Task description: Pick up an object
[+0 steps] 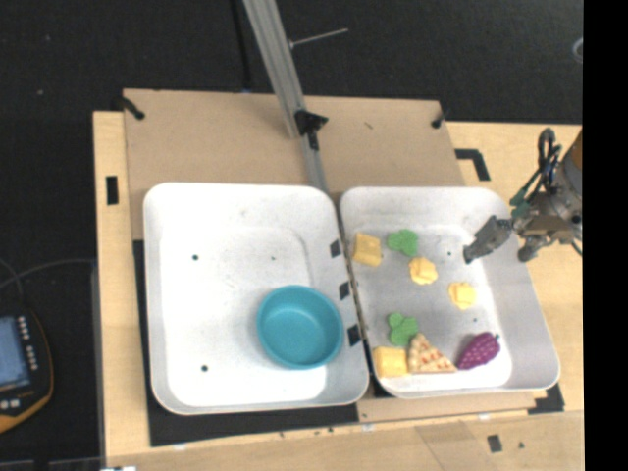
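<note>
your gripper (502, 243) hung spread wide over the right bin (535, 332), holding nothing; a drop there risked missing the yellow piece (462, 294) just below

Right bin: yellow blocks (367, 250), (423, 271), (462, 294), (391, 362); green pieces (402, 242), (400, 328); pizza slice (428, 355); purple grapes (478, 350). Left bin: upright blue bowl (298, 326).

Bench (113, 263) bears left bin (196, 224), right bin (520, 312).
</note>
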Tool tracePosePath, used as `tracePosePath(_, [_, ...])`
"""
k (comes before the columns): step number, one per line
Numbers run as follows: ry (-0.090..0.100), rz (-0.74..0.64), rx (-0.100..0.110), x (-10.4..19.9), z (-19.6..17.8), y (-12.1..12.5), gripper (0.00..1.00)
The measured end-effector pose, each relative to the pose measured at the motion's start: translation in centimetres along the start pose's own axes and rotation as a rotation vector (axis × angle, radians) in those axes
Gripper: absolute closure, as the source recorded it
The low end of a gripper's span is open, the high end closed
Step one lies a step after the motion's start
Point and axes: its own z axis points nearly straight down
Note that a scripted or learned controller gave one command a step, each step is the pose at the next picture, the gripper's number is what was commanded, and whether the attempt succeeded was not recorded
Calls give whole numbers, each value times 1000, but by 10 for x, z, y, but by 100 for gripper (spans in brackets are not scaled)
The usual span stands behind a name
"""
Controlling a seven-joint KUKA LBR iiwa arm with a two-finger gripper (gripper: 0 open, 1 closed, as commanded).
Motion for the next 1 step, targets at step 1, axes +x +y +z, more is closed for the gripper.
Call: tracePosePath(1, [0, 2, -1, 0, 0, 0, 0])
